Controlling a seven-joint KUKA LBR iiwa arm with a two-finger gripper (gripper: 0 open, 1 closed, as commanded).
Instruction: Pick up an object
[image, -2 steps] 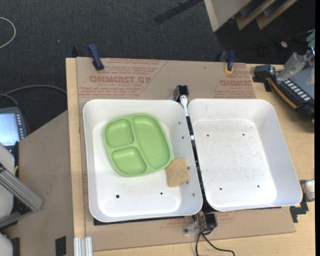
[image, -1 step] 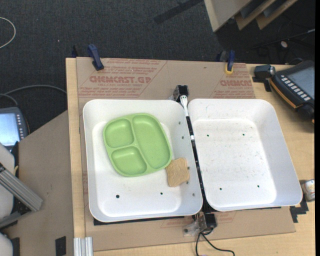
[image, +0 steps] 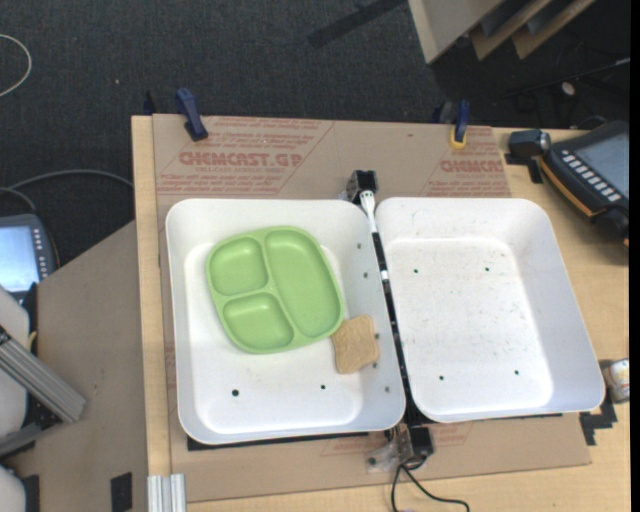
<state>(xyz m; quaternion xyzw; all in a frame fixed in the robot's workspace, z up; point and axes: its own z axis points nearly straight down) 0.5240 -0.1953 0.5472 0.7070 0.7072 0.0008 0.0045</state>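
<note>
While the green plate (image: 275, 291) fills the left bin (image: 190, 330), a tan sponge (image: 355, 344) touches it

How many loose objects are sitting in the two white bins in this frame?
2, both in the left bin: a green divided plate near its middle, and a small tan sponge-like piece touching the plate's lower right edge. Nothing appears hidden.

My overhead view evenly lit, soft diffuse light, white bins (image: 470, 215) bright but not blown out, faint glare on green plate (image: 275, 290), thin shadows under bin rims, dark floor murky, slight softness, mild grain
</note>
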